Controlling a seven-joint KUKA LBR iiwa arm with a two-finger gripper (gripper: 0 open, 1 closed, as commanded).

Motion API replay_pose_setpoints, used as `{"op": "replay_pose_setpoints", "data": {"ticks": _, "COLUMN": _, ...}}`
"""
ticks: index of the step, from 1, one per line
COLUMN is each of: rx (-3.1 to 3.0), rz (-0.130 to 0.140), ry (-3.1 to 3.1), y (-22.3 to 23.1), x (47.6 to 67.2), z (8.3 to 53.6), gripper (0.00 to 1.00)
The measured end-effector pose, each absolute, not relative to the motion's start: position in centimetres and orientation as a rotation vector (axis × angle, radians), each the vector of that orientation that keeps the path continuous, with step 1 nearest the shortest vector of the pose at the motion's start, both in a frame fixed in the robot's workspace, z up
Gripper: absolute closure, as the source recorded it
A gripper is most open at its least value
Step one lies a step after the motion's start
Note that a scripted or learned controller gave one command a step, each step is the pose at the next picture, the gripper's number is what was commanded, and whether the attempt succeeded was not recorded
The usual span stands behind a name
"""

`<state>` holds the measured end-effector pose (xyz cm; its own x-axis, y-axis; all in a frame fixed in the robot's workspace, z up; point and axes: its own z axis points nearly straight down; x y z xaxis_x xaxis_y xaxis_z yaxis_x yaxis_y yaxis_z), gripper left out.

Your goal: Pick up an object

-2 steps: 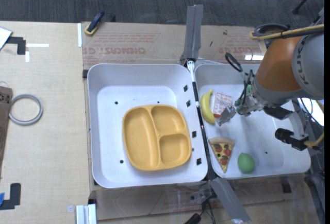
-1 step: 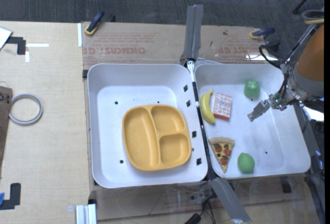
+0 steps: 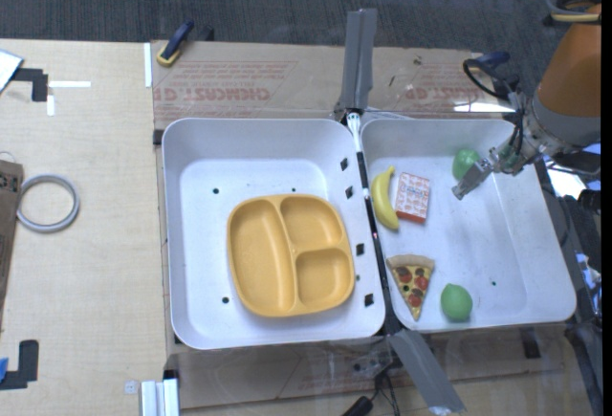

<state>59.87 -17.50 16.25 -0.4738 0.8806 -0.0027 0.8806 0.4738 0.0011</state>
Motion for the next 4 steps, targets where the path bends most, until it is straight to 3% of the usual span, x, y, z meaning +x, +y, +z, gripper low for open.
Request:
{"op": "replay_pose_setpoints", "data": {"ticks": 1, "rx": 1.475, "rz": 0.000, "ry": 2.770, "y": -17.3, "x": 64.5, "z": 9.3, "gripper": 0.00}}
{"op": "replay_pose_setpoints", "data": {"ticks": 2, "rx": 1.076, "rz": -0.001, "ry": 2.944, "y": -22.3, "x": 66.0, "z": 16.7, "gripper": 0.00}}
{"op": "replay_pose_setpoints", "data": {"ticks": 3, "rx": 1.226, "rz": 0.000, "ry": 2.891, "y": -22.2, "x": 62.8, "z": 14.0, "gripper": 0.00}}
{"op": "replay_pose_setpoints", "data": {"ticks": 4, "rx": 0.905, "rz": 0.001, "ry": 3.003, "y": -14.9, "x": 64.1, "z": 17.2, "gripper": 0.00}}
